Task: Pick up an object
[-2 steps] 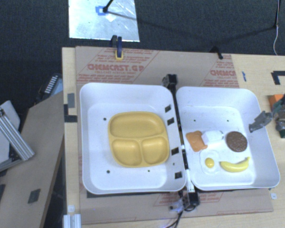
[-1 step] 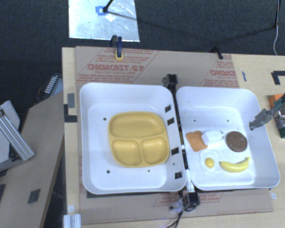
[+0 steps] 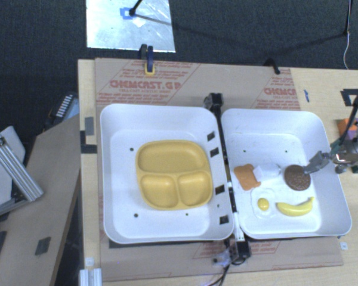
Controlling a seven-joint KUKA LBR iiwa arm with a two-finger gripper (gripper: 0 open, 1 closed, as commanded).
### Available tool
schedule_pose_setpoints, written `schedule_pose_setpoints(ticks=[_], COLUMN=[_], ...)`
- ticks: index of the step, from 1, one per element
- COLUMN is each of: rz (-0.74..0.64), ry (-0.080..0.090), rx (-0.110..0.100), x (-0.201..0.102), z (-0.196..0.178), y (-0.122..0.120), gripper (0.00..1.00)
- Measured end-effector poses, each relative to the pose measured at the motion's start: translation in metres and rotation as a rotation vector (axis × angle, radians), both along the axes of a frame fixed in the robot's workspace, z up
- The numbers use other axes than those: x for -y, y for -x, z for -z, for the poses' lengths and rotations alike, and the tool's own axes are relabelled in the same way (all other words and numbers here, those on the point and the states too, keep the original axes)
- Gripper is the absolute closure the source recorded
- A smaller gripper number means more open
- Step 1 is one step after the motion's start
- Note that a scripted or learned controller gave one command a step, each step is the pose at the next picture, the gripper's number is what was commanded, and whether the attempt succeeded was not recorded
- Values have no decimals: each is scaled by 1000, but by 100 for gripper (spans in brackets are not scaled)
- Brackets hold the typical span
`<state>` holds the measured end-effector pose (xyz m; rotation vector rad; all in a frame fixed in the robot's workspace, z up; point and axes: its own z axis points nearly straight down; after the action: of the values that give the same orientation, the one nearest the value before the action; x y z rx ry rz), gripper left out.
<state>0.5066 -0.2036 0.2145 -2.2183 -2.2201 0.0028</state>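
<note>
— Cardboard covers the bench (image 3: 185, 79); red print on it reads "CHEMCAST".
— And the bins?
— Left bin (image 3: 116, 136) holds a yellow tray (image 3: 170, 174). Right bin (image 3: 274, 130) holds a brown disc (image 3: 298, 178), banana (image 3: 295, 207), toast (image 3: 246, 176) and egg (image 3: 262, 205).
— Gripper (image 3: 315, 162)?
— At the disc's upper right edge, nothing visibly held. How wide it stands I cannot tell. I'd centre over the disc before closing.

bench (image 3: 89, 159) bears two white bins (image 3: 116, 130) side by side.
</note>
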Motion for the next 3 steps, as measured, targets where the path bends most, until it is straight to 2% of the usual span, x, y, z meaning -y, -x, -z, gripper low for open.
schedule_pose_setpoints(ticks=[1, 2, 3], rz=[0, 0, 0], ry=[1, -1, 3], rx=[2, 0, 6], x=[1, -4, -2], z=[42, 99, 85], y=[2, 10, 8], gripper=[0, 0, 100])
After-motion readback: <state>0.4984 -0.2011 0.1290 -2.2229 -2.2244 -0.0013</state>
